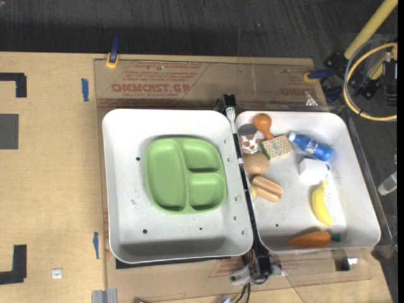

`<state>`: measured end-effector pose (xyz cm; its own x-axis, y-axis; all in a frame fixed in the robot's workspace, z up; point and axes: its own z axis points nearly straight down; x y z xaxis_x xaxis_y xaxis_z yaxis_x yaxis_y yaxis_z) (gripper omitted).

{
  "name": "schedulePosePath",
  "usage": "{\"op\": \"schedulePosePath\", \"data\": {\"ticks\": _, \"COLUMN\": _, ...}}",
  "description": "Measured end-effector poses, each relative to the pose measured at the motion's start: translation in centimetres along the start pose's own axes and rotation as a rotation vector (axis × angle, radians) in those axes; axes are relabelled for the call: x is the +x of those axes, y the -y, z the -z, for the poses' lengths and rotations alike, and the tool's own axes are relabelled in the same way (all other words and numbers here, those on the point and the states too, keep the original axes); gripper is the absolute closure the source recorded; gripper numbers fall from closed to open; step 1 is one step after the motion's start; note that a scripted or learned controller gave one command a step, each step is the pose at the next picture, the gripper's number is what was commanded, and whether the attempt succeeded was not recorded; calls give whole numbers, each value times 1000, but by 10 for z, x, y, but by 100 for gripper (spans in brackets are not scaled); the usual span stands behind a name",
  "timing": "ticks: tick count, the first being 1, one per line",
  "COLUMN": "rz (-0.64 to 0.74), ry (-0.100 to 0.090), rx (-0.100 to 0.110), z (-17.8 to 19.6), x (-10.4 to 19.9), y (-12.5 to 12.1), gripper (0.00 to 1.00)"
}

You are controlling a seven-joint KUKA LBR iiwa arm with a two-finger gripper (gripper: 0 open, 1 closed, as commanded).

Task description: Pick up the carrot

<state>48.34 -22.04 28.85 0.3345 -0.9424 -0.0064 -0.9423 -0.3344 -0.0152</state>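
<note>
Orange carrot point(310, 238), right bin's point(363, 188) near edge

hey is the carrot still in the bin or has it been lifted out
In the bin. The carrot lies flat on the floor of the right bin, against its near wall, just below the banana.

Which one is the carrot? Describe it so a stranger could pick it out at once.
Start at the right bin, the one crowded with toy food. Go to its near edge, closest to the camera: the carrot lies flat there, just below the banana. It is long, tapered and orange with a dark green tip at its right end, unlike the yellow curved banana.
</note>
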Motion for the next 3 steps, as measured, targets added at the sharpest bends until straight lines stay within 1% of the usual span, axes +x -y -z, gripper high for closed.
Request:
{"op": "schedulePosePath", "data": {"ticks": 1, "rz": 1, "ry": 1, "rx": -1, "z": 0, "x": 0, "y": 0, "gripper": 0}}
{"op": "schedulePosePath", "data": {"ticks": 2, "rz": 351, "ry": 6, "rx": -18, "z": -30, "x": -7, "y": -2, "gripper": 0}}
{"op": "schedulePosePath", "data": {"ticks": 3, "rz": 607, "ry": 1, "rx": -8, "z": -18, "x": -4, "y": 10, "gripper": 0}}
